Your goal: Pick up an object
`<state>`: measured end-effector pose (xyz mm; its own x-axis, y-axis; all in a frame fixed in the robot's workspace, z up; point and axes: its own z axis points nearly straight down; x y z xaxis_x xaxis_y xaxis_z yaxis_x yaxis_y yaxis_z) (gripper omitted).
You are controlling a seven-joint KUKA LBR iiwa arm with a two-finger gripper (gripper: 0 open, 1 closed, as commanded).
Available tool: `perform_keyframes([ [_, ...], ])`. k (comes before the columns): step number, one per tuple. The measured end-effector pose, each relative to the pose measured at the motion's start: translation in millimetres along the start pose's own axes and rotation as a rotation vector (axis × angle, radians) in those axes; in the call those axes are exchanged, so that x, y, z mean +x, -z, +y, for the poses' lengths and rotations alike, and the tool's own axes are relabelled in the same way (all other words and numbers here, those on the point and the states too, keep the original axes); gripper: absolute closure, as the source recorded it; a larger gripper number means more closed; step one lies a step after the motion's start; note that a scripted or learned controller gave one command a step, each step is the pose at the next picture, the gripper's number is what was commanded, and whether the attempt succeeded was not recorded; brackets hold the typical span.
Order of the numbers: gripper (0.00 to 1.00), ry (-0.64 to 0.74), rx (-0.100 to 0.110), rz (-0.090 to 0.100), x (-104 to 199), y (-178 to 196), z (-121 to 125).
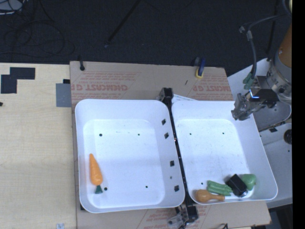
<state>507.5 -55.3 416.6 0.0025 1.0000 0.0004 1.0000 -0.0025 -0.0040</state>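
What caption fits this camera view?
Gripper at right bin's far corner; orange toy carrot alone in left bin.

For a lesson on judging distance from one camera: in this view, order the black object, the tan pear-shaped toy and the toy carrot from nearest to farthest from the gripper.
Measured from the gripper, at the right bin's upper right corner:
1. Black object, right bin, lower right corner.
2. Tan pear-shaped toy, right bin, bottom edge, further left.
3. Toy carrot, left bin, lower left, clearly farthest.

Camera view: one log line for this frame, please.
gripper: over right bin's upper right rim, carrying nothing | left bin: carrot | right bin: green pods, black block, orange gourd
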Motion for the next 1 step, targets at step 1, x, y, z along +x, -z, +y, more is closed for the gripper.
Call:
perform_keyframes([
  [1,1.0,-0.005,0.001,-0.001,-70.8,-25.1,-21.4],
])
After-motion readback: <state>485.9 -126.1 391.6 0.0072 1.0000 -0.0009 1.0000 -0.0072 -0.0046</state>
